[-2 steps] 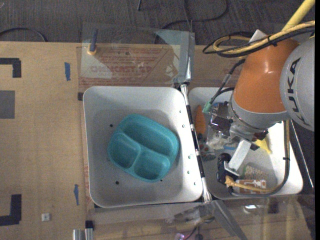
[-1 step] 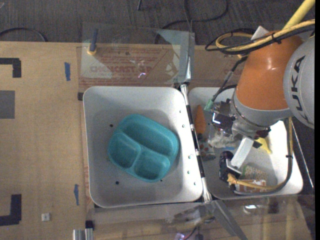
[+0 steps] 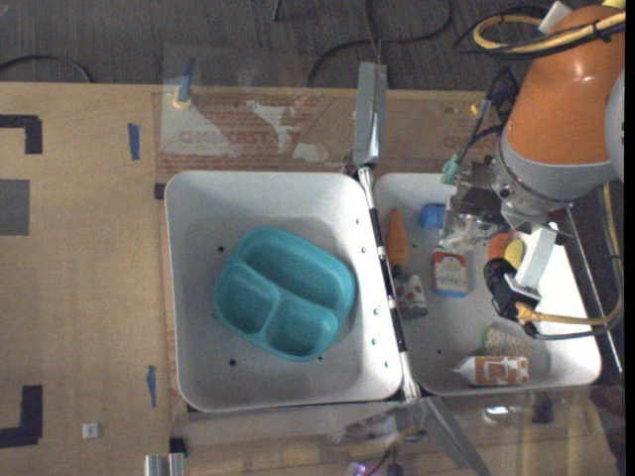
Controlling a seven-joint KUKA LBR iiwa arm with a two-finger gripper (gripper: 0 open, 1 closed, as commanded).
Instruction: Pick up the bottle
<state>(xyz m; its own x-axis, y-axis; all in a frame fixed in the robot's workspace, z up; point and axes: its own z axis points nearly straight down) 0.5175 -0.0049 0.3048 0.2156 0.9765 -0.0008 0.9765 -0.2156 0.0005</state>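
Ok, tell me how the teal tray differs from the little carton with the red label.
The teal tray lies alone in the left bin; the carton sits in the right bin among other small things, just below the gripper. The tray is far bigger than the carton. The tray is one plain colour with three compartments; the carton is white with red print. Both rest on a white bin floor.
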